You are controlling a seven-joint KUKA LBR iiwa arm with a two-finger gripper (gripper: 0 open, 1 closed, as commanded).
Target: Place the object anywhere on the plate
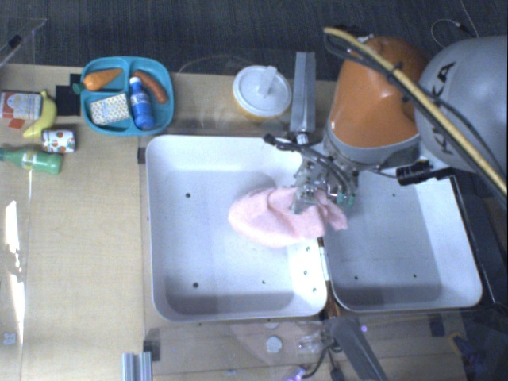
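Observation:
A soft pink cloth-like object (270,217) lies crumpled in the left white bin (182,236). Its right end drapes over the divider onto the rim of the right white bin (413,252). My gripper (320,190) hangs below the orange wrist band (373,101), directly over the pink object's upper right part and touching or nearly touching it. The pink material bunches up toward the gripper there. A small green bit shows by the gripper's right side.
A teal divided plate (163,78) with toy food and a blue bottle sits on the bench at the back left, outside the bins. A white lidded cup (262,92) stands behind the left bin. Small toys (40,137) lie at the far left.

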